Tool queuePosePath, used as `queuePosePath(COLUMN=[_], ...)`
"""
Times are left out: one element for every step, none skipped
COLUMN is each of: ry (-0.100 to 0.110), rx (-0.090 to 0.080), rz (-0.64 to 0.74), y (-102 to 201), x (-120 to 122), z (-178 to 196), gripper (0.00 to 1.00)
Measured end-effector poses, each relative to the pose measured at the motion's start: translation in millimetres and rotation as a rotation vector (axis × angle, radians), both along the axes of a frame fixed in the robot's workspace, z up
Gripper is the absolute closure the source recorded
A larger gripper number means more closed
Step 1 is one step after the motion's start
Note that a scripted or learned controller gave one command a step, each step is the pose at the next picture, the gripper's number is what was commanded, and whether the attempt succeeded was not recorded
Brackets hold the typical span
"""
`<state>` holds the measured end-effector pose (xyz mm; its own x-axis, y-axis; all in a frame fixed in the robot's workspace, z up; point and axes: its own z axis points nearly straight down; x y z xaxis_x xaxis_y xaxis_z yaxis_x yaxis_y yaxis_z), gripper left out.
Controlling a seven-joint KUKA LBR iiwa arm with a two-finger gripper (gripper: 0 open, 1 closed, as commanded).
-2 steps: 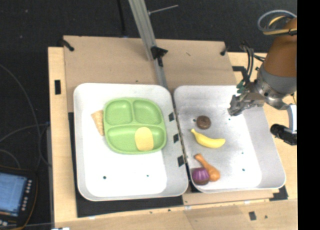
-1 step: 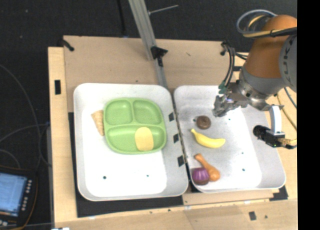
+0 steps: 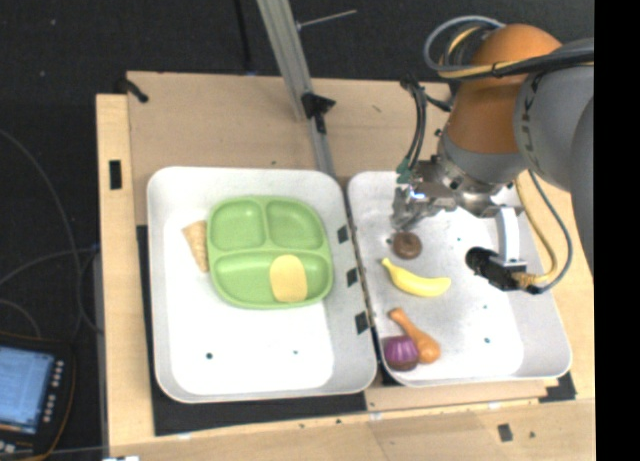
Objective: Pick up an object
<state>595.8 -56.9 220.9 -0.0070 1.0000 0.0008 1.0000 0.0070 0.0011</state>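
Brown round object point(image 3: 406, 244): directly under my hand point(image 3: 405, 211); grip state cannot tell. Banana point(image 3: 417, 282) just beyond. Risk: object rolls aside if I descend off-centre

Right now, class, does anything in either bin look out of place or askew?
One thing: a tan wedge, perhaps toy bread, lies in the left bin half tucked under the green divided plate, not on it. The yellow piece sits properly in a compartment. Nothing looks spilled or damaged.
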Motion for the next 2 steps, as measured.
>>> queuePosePath(ry=[0.000,-0.002], rx=[0.000,0.001], rz=[0.000,0.001], y=[53.8,107.1], x=[7.0,2.2], z=[-3.8,14.2], gripper=[1.00,1.00])
